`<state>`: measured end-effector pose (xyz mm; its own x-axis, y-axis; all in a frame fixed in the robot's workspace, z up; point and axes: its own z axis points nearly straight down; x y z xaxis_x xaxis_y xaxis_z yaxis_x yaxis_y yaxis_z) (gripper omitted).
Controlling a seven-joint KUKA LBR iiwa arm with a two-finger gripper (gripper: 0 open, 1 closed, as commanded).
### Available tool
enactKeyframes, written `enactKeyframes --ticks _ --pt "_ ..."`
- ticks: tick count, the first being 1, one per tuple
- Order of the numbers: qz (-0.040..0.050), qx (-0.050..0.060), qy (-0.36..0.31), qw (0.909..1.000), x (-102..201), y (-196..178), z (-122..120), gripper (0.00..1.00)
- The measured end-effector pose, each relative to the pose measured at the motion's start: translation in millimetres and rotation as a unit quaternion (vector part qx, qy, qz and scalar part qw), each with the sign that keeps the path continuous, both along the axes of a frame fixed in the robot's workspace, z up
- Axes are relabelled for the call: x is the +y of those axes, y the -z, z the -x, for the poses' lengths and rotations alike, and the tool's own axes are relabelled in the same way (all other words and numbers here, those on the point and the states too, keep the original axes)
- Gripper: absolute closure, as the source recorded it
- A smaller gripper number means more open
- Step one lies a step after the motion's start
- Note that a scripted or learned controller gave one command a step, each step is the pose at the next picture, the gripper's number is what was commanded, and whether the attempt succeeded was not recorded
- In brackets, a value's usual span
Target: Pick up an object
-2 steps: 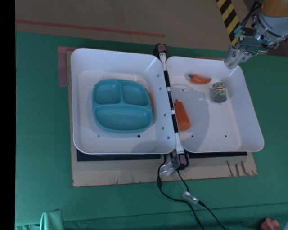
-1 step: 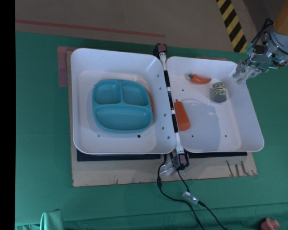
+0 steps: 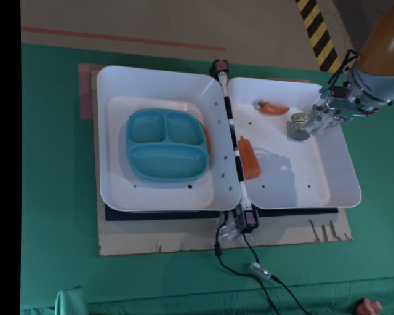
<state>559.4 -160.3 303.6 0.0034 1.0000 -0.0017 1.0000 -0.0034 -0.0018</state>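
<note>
Robot arm reaching into the right white plastic bin (image 3: 335, 178)
Its gripper (image 3: 313, 125) is grasping a small grey round can (image 3: 299, 127) near the orange toy carrot (image 3: 273, 108)

Grey arm (image 3: 368, 86) — orange band (image 3: 380, 43)

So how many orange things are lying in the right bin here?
2. A carrot lies near the back of the right bin, and an orange bottle lies by the divider. The arm may hide more.

We noted a green-covered tabletop (image 3: 55, 184), a cardboard sheet (image 3: 135, 243) beneath the bins, tan floor (image 3: 154, 18) with a red line (image 3: 123, 39), and yellow-black hazard tape (image 3: 319, 27).
</note>
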Motion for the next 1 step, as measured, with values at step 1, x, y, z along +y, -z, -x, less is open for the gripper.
enactKeyframes --ticks 1 --pt "0.0008 -0.002 0.0 1.0 -27.8 -40.8 9.8 1.0"
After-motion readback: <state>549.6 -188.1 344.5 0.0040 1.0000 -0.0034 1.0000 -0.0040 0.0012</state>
